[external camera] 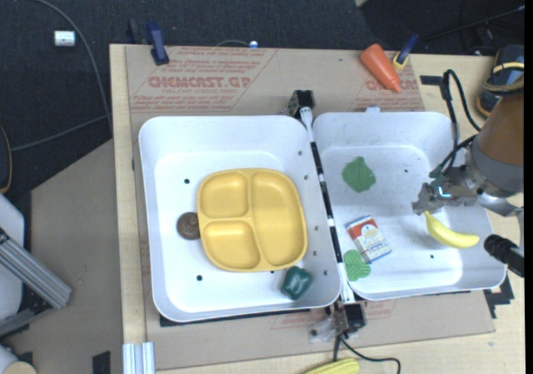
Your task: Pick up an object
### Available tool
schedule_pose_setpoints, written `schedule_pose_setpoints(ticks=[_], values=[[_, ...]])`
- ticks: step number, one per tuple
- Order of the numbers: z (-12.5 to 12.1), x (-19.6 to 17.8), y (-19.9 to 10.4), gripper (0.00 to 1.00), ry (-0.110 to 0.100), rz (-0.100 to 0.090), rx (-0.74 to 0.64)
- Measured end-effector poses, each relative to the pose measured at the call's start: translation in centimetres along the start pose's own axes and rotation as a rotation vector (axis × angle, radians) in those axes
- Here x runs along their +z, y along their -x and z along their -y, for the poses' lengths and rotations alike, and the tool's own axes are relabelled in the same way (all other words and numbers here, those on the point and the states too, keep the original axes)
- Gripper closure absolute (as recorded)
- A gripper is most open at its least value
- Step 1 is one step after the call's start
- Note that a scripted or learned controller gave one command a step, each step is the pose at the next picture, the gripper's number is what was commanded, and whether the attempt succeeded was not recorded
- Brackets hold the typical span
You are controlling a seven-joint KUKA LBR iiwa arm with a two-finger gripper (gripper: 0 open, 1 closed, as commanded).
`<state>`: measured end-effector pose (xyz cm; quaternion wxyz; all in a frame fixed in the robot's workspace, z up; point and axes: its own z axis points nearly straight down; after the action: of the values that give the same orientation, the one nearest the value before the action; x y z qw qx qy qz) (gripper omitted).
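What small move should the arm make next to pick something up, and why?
Probably a short descent onto the banana, then a close. The pincer sits in the right bin just above the banana's upper-left end, and nothing appears to be between its tips yet. The banana lies apart from the small box, so nothing crowds the approach.

brown bench (200,81) with two white bins (158,197), an orange carrot toy (381,68)

Grey arm's gripper (435,197) sits low in right white bin (391,127), just above yellow plastic banana (450,233). Same bin: green leafy piece (359,174), small red-white box (369,238). Left white bin (158,197): yellow divided plate (251,219), brown disc (188,225), dark green block (296,281).
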<state>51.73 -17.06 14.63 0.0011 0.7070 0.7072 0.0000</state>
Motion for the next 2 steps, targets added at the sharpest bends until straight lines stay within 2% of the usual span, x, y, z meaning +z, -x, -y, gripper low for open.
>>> schedule_pose_setpoints(ticks=[1,2], values=[[-2.5,-1.3,2.6,1.0,0.001,0.0,0.0],[-6.6,-1.9,-6.0,1.0,0.001,-0.002,-0.002]])
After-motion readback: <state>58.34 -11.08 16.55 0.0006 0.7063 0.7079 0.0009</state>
